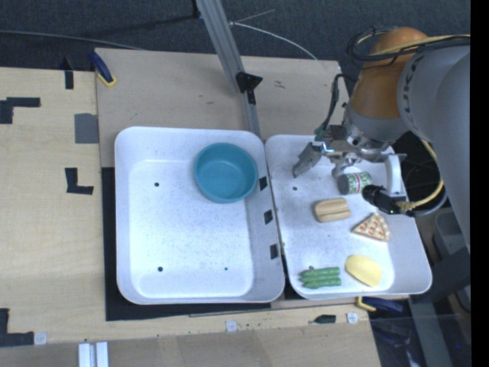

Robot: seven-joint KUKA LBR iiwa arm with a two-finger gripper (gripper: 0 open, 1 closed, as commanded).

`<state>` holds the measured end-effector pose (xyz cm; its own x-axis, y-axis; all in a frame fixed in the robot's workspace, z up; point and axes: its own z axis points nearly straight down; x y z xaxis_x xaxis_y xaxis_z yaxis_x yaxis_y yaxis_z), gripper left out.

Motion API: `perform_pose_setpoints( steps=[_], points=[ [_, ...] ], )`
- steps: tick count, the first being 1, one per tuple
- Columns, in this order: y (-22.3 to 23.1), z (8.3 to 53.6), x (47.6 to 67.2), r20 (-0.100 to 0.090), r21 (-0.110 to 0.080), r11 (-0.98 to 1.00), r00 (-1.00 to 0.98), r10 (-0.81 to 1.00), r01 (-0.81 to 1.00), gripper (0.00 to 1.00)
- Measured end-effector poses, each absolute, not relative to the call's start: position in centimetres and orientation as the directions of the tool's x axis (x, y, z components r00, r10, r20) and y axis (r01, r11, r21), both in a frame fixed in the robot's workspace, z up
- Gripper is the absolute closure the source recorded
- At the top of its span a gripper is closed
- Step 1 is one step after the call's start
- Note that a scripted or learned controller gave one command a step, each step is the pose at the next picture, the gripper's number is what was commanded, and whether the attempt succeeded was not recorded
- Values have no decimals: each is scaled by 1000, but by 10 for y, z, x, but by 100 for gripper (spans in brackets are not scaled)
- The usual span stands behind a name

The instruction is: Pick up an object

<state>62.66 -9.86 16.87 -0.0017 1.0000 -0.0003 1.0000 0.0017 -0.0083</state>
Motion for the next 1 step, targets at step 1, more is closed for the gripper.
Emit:
perform_pose_setpoints(
  steps=[1],
  points=[
    [-107,117,620,-1,-7,1,-1,1000,1000,0]
  ],
)
